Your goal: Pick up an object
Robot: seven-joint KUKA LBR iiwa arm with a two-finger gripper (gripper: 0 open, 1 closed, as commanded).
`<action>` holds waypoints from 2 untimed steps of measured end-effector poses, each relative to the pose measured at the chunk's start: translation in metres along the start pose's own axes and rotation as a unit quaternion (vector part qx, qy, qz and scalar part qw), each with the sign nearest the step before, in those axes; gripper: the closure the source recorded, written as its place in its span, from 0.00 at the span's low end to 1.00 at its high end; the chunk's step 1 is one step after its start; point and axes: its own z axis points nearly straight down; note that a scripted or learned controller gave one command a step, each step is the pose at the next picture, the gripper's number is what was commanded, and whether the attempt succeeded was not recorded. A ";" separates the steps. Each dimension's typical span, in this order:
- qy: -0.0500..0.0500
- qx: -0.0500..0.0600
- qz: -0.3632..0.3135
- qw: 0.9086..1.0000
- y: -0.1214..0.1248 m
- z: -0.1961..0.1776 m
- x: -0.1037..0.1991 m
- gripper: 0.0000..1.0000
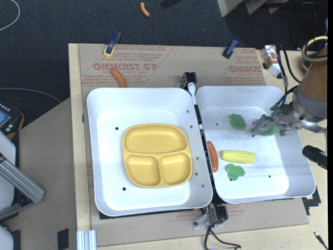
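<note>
My gripper [263,125] low in the right bin [291,184], by a green piece.

Nearest me lies a green toy [235,171], then the corn cob [239,157], long axis left-right; the sausage [213,155] runs near-far at the left wall. Farther, another green toy [237,121]. My fingers look spread, perhaps touching green; blurry.

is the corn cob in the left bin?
No. The corn cob lies in the right bin, between two green toys; the left bin holds the yellow divided tray.
</note>
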 end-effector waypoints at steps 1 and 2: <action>0.000 0.000 -0.001 1.000 -0.002 0.064 0.002 0.00; 0.000 -0.002 0.000 1.000 -0.002 0.062 0.002 0.00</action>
